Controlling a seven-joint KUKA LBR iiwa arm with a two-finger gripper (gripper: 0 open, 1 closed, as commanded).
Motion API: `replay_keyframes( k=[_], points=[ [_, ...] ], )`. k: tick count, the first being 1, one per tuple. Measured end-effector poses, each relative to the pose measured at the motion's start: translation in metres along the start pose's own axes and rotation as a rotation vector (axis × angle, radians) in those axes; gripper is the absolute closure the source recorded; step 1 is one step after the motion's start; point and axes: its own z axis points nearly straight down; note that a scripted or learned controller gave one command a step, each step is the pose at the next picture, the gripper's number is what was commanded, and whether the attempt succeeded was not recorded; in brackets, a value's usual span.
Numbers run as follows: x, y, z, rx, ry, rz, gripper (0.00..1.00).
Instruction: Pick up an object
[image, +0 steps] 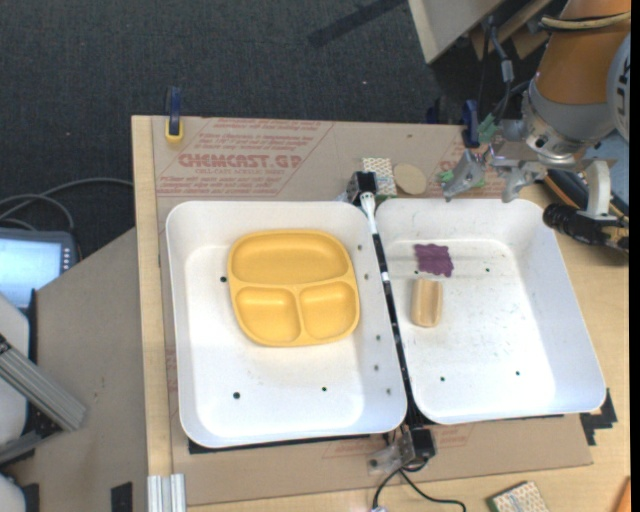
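Two shallow white bins are sitting side by side on the worktop (250, 165), which is showing a brown printed board under them. The left bin (200, 380) is holding a yellow divided plate (293, 286) with one long compartment at the far side and two smaller ones nearer the camera; the plate is lying flat toward the bin's far half. The right bin (545, 350) is holding two small things near its left wall: a purple block (434, 260), lying flat, and just below it in the view a tan cylinder-like piece (427, 301), lying on its side with its long axis running toward the camera — the two are looking very close, perhaps touching, though the view is too coarse to be sure. The arm is reaching in from the upper right, its orange band showing at the top edge, and the hand (490, 178) is hanging over the far rim of the right bin, well apart from both small things. Its two fingers (461, 180) are pointing down and standing spread apart, with nothing between them. Beyond the bins, a small round tan disc (410, 179) is resting on the board — just left of the hand.
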Motion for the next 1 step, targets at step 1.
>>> replay_keyframes(
  k=[1],
  points=[
    [-0.0025,-0.0358,0.1068,0.014,0.002,0.002,0.00]
  ],
)
